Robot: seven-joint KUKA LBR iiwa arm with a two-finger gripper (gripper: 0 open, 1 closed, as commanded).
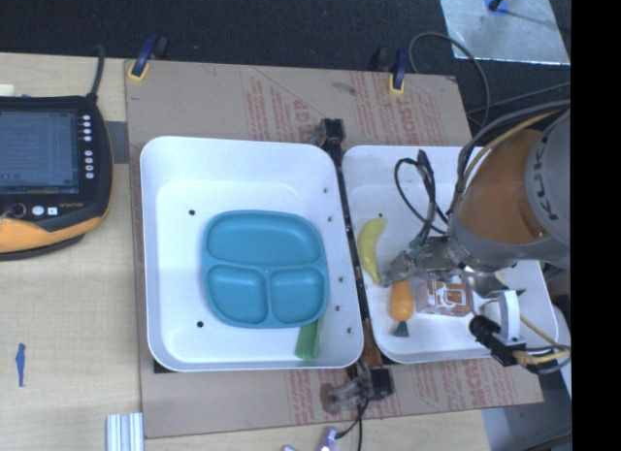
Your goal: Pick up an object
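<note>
The arm's orange-banded wrist looms nearest, poised over the right bin (388,163) to reach its contents. Its tool (412,263), state impossible to tell, hovers with the carrot (401,301) just below-left and the banana (371,248) just left.

Tray (264,267) in left bin (165,245); banana (371,249) in right bin (374,173).

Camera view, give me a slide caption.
KUKA arm's gripper over right bin by banana and carrot; blue divided plate in left bin.
</note>
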